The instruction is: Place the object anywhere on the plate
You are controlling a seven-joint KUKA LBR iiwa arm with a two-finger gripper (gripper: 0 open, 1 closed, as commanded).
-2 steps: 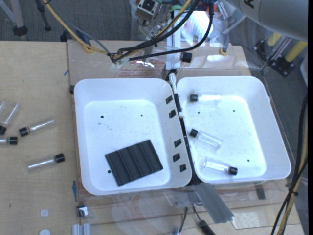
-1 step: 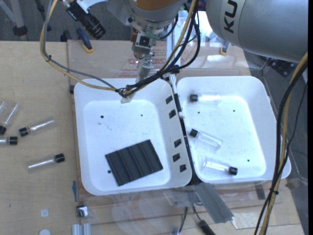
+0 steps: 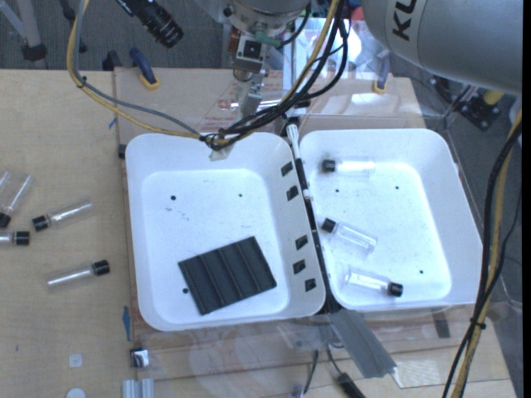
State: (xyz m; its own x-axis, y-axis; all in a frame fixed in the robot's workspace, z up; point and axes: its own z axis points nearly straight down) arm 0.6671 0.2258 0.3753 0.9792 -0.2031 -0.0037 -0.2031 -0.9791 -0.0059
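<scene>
— What do we see, biggest first?

— We see the arm [image 3: 440, 23] reaching in from the right, its gripper [image 3: 249, 98] above the far rim of the left bin [image 3: 149, 222]. We cannot tell its jaws' state.

— And the bins?

— The left bin holds the dark ribbed plate [image 3: 227, 274] near its front. The right bin [image 3: 440, 214] holds three clear vials: one [image 3: 348, 167] at the back, one [image 3: 348, 235] mid, one [image 3: 373, 283] in front.

Pale wooden bench [image 3: 58, 123], grey floor [image 3: 50, 23]
</scene>
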